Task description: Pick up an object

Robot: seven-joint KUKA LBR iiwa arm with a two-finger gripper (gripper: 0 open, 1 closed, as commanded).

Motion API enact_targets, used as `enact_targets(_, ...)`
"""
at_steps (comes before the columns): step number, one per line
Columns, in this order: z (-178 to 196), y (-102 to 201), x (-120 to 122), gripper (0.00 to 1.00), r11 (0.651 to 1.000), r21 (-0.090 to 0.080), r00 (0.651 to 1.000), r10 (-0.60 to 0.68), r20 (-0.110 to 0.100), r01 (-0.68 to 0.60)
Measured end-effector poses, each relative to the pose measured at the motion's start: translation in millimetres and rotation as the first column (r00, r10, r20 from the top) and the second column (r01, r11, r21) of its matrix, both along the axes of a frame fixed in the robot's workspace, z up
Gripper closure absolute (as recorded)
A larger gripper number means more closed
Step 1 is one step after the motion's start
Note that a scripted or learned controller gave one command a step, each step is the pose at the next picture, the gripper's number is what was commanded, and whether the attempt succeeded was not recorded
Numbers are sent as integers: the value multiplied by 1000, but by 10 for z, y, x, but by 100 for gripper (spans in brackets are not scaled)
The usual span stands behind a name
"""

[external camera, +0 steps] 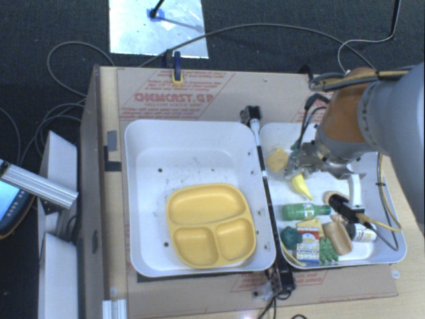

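Smooth white plastic bins [143, 198] on a matt cardboard worktop [199, 92]; a glossy yellow plastic divided tray [211, 223] inside.

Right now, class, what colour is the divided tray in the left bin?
Yellow. The divided tray lies in the left bin, seen in the camera view.

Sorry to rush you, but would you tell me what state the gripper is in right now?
Gripper: low in the right bin, among the yellow pieces at its left end; whether it is open, closed or holding anything cannot be told.

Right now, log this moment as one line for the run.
arm: over right bin | gripper: low by yellow pointed piece | grasp: unconfirmed | left bin: yellow divided tray
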State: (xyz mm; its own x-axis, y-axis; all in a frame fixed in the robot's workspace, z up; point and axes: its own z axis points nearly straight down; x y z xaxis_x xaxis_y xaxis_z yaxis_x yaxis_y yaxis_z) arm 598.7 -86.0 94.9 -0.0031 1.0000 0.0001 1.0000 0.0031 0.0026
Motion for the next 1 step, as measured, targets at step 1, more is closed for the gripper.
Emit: enact_targets(1, 907, 759, -174, 100, 1000, 1, 1000, 2, 2, -2)
